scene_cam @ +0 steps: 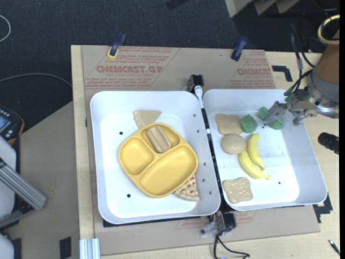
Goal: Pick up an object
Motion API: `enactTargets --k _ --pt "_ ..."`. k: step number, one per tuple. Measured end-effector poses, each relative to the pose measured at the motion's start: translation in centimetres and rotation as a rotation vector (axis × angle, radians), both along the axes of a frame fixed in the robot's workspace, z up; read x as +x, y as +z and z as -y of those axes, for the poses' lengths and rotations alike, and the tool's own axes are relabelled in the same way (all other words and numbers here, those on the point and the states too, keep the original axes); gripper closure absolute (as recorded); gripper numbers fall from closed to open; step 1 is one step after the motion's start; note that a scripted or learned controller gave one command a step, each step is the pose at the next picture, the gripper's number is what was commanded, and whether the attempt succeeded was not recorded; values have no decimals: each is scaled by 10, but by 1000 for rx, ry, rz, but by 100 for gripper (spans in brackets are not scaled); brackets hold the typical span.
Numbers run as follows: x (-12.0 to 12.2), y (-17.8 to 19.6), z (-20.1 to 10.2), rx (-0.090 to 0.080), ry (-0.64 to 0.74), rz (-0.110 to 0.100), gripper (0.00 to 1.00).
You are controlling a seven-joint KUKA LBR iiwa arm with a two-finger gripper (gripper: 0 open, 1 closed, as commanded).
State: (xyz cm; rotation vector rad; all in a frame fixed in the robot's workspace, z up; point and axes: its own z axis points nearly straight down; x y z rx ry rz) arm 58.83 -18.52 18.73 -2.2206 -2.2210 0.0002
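Observation:
My gripper hovers over the back right of the right bin, with its fingers apart and nothing between them. A small green toy lies just beside its left finger, partly covered by it. Further left in the same bin are a green broccoli piece, a tan cracker, a round beige bun, a yellow banana and a slice of toast.
The left bin holds a yellow divided plate with a hot dog in one compartment. A beige slice sticks out behind the plate and a pizza slice in front. A black clip sits between the bins.

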Motion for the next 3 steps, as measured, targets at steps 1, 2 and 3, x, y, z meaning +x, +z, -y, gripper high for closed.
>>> enactTargets --k 1,2,3 --pt "-102 -108 -24 5 -4 -11 0" --pt "-48 -102 -54 -1 5 6 0" --pt "-50 -92 -52 -2 0 5 100"
